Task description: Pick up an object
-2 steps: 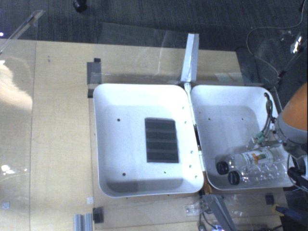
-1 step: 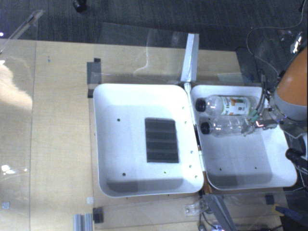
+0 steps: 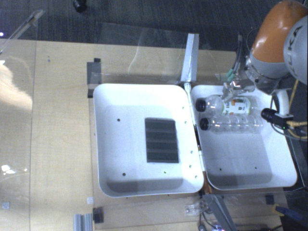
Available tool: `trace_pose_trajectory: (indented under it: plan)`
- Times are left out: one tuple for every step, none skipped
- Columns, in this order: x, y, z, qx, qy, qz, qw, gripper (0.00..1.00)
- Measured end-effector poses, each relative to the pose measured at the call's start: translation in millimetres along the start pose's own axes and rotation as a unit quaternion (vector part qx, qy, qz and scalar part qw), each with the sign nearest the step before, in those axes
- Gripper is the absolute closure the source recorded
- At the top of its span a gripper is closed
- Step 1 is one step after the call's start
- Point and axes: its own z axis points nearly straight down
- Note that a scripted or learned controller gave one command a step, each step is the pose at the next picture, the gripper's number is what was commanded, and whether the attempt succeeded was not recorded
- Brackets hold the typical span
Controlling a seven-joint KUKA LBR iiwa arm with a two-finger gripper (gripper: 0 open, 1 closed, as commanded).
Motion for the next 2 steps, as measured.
trace_pose_trajectory:
  plan:
    - [-0.2, -0.1, 0.1, 0.0, 0.0, 0.0, 1.0, 0.0]
    - [-23.5, 9.8, 90.5, -0.018, -0.009, -0.174, 0.9846, 0.0]
